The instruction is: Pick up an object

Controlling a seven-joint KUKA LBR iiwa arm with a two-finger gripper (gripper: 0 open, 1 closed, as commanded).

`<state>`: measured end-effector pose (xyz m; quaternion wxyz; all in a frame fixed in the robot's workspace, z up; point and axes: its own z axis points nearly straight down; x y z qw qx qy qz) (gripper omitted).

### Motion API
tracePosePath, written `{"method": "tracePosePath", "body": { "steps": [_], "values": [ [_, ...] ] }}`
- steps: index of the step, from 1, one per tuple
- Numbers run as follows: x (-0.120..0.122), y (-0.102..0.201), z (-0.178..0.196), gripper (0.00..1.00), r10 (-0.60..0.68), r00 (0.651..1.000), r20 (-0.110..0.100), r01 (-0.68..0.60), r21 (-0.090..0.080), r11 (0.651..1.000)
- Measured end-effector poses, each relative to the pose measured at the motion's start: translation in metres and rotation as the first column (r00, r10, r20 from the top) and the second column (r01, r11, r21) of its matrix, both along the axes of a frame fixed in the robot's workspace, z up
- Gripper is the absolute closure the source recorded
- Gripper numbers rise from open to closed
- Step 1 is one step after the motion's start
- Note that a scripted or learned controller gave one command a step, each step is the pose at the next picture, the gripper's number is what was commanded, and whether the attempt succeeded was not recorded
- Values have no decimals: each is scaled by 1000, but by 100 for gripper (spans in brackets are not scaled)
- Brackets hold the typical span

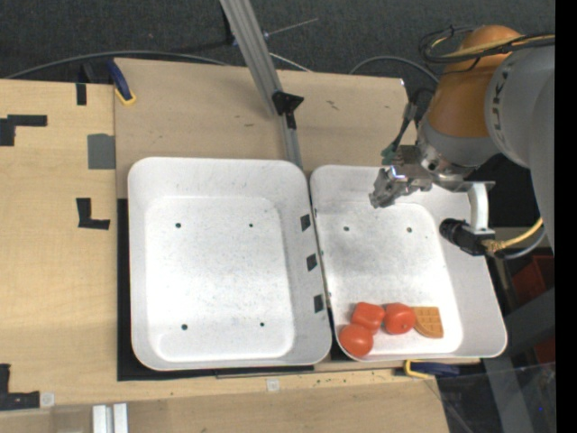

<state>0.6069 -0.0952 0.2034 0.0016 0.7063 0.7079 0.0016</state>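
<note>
1. The gripper [389, 188] hangs over the far end of the right bin [469, 269], near that bin's back rim. Whether its jaws are parted or closed cannot be told; the tip is small and dark against the white floor. Nothing is visible between them.

2. The candidate objects lie at the opposite, near end of the same bin: three red tomato-like pieces [371, 326] bunched together, touching one another, with an orange waffle-textured piece [429, 321] just beside them on the right. All sit well apart from the gripper.

3. The left bin [144, 242] shows only a bare speckled floor.

4. Risk: the cluster is tight. A descent onto one red piece likely puts a jaw onto its neighbour, pushing the group instead of straddling one.

5. Risk: the pieces look rounded and smooth. A pinch off-centre could squirt one sideways.

6. Risk: the cluster hugs the near rim and the front-left corner. A jaw could strike the sloped wall before closing, or the lowest red piece could wedge against it.

7. Risk: the waffle piece lies flat and low; a shallow descent may close above it.

8. Judgement: the topmost red piece, farthest from the rim, seems the least obstructed target.
</note>
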Motion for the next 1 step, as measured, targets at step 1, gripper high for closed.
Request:
{"method": "tracePosePath", "body": {
  "steps": [1],
  "values": [
    [-4,7,60,100,0,1000,1,0,0,1000]
  ]
}}
